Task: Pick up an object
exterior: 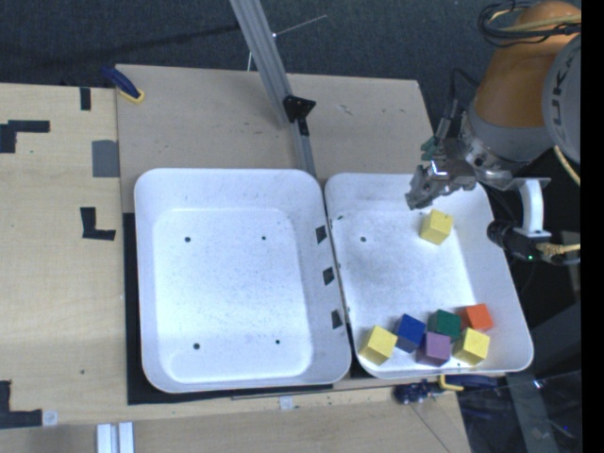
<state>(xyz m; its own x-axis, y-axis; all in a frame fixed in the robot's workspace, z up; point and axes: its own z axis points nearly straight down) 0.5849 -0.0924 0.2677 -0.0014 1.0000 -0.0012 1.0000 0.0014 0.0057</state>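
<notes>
Gripper (422,194) hovers at eleven o'clock of the lone yellow cube (435,226); finger state I cannot tell, nothing lifted yet.

Pale wooden bench (57,281) against dark blue-grey floor (113,12).

The gripper (422,194) hangs over the right bin (396,281), at about one o'clock of it. A yellow cube (435,226) lies just beside it at four o'clock. At the bin's five o'clock corner six cubes (429,336) sit close together.
</notes>
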